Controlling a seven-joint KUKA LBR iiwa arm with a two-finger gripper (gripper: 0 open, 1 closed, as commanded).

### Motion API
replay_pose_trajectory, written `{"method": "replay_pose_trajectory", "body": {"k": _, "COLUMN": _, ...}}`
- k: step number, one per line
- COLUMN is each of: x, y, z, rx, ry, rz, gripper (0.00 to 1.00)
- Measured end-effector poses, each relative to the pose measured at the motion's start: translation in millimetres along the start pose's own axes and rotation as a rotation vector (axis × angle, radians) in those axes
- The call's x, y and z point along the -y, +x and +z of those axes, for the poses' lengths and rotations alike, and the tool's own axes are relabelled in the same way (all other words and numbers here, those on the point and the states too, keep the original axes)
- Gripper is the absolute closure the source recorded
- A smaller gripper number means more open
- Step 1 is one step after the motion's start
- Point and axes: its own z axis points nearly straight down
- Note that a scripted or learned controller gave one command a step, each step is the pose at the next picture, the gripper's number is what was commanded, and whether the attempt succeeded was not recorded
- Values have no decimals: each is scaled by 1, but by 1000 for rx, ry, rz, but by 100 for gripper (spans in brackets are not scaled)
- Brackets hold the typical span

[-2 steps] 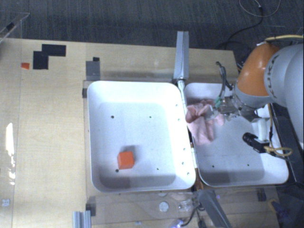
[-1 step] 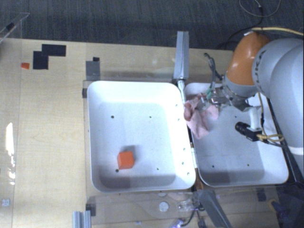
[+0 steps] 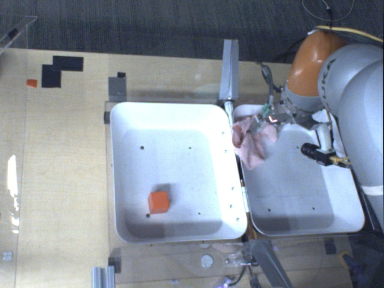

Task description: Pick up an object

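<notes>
Item: pink cloth (image 3: 251,141) lifted at the gripper (image 3: 264,119), right bin (image 3: 312,218), far-left corner.

The cloth hangs directly beneath the gripper, bunched at the top and drooping loose below, its lower folds near the wall between the two bins. That gathered top suggests the fingers have closed on a pinch of fabric, though the grip point itself is too small to see clearly. The grey arm (image 3: 354,107) with its orange band (image 3: 309,65) reaches in behind the gripper, likely angled so to clear the bin rim. An orange block (image 3: 159,202) lies well apart, ahead and to the gripper's far side, in the left bin (image 3: 129,161), untouched.
</notes>
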Motion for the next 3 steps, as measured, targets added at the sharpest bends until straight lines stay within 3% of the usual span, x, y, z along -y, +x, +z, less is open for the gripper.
{"method": "replay_pose_trajectory", "body": {"k": 1, "x": -2, "y": 1, "z": -10, "rx": 4, "ry": -7, "rz": -6, "gripper": 100}}
{"method": "replay_pose_trajectory", "body": {"k": 2, "x": -2, "y": 2, "z": -10, "rx": 1, "ry": -3, "rz": -7, "gripper": 0}}
{"method": "replay_pose_trajectory", "body": {"k": 3, "x": -4, "y": 2, "z": -19, "rx": 4, "ry": -8, "rz": -12, "gripper": 100}}
